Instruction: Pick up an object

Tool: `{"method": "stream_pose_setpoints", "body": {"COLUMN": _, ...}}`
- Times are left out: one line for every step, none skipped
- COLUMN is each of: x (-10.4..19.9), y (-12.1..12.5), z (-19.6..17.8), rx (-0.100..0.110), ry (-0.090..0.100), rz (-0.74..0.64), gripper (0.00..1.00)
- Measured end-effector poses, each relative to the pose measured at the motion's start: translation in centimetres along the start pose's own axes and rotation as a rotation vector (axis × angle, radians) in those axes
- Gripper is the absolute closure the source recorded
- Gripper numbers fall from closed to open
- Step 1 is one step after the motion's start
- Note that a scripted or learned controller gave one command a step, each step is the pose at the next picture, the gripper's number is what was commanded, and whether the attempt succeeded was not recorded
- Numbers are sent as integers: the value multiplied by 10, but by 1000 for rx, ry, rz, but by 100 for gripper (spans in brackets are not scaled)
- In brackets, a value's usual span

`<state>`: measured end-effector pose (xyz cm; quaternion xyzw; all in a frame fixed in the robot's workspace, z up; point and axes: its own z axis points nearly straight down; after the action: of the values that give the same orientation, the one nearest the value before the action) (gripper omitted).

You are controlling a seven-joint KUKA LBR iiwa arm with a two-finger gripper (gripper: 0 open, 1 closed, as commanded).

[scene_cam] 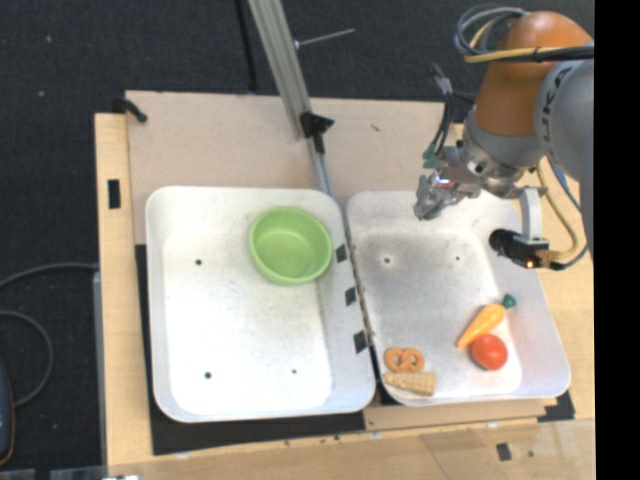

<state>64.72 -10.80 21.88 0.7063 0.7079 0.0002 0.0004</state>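
My gripper (430, 204) hangs over the far edge of the right bin (420, 278), well away from the objects. At that bin's near right lie an orange carrot (482, 323) and a red tomato (489, 352), touching each other. A brown pretzel (404, 359) and a tan cracker-like piece (412, 382) rest at the bin's near left corner. A green bowl (290, 245) sits upright in the far right part of the left bin (200, 308). Nothing shows between the fingers.
A slanted metal pole (283, 63) rises from the far side between the bins. The arm's orange band (520, 73) and grey wrist stand over the bench's far right. Both bins rest on a wooden bench (210, 138).
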Motion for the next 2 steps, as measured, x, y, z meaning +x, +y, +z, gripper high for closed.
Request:
{"method": "stream_pose_setpoints", "body": {"x": 54, "y": -4, "z": 3, "rx": 1, "ry": 1, "rz": 0, "gripper": 100}}
{"method": "stream_pose_setpoints", "body": {"x": 108, "y": -18, "z": -13, "rx": 1, "ry": 3, "rz": -5, "gripper": 100}}
